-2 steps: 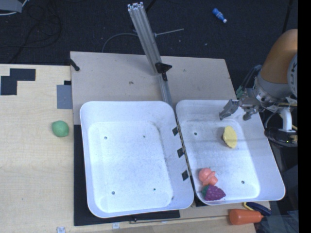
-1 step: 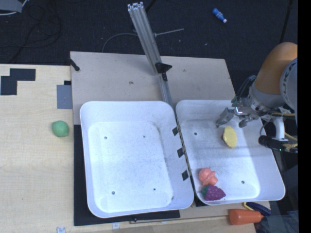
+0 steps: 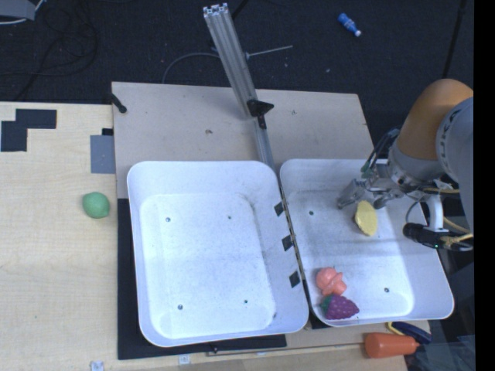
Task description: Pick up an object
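At the front of the right bin [image 3: 433, 304] lie a purple grape toy [image 3: 340, 308] and an orange-pink toy [image 3: 331, 280], touching. Farther back, the yellow lemon-like toy [image 3: 366, 220] lies just below the gripper [image 3: 362, 196]. A clean pick probably needs the fingers straddling it before closing. They look spread, holding nothing. The arm reaches in, wrist bent downward.

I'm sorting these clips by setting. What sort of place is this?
Most likely a robotics lab bench set up for picking trials: a grey arm reaches over two white bins, toy food lies in the right bin, and loose cables run over the dark floor.
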Motion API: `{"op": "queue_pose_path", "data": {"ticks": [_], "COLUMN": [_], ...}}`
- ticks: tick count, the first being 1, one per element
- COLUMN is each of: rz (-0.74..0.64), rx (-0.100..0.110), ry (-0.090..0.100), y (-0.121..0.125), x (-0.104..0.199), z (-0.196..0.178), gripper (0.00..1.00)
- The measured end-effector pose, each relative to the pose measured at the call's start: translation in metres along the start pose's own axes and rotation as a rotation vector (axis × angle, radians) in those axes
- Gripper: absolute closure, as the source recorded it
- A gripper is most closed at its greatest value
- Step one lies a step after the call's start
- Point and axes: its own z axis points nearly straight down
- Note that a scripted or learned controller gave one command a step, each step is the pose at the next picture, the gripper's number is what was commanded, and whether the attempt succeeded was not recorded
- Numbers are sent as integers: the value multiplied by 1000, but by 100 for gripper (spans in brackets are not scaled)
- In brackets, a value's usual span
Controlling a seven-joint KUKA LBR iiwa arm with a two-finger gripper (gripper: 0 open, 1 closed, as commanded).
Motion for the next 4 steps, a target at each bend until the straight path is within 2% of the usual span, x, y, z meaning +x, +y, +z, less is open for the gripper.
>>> {"op": "queue_pose_path", "data": {"ticks": [1,2,4], "rz": [0,2,1], "rx": [-3,-6,-7], "ry": [-1,-2,-2], "y": [1,-3,-8], "x": [0,-2,-7], "z": [-12,-55,-177], "gripper": [100,100,100]}}
